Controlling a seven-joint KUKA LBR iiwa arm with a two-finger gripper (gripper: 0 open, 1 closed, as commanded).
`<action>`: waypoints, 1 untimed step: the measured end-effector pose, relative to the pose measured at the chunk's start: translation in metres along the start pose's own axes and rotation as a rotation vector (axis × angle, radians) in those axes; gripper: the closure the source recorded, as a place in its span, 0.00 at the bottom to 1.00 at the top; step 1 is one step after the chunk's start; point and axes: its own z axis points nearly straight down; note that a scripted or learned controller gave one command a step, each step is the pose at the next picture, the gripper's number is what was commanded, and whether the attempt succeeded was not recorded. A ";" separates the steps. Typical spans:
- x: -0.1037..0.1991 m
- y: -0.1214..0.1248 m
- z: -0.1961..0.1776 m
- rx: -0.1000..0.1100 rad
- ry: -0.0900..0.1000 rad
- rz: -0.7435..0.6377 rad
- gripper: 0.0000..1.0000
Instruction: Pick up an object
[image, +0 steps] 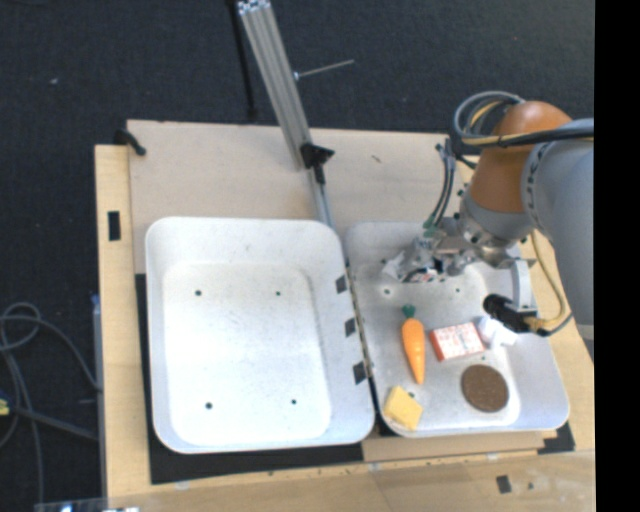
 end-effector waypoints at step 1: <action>-0.001 0.000 -0.009 0.003 0.001 0.004 1.00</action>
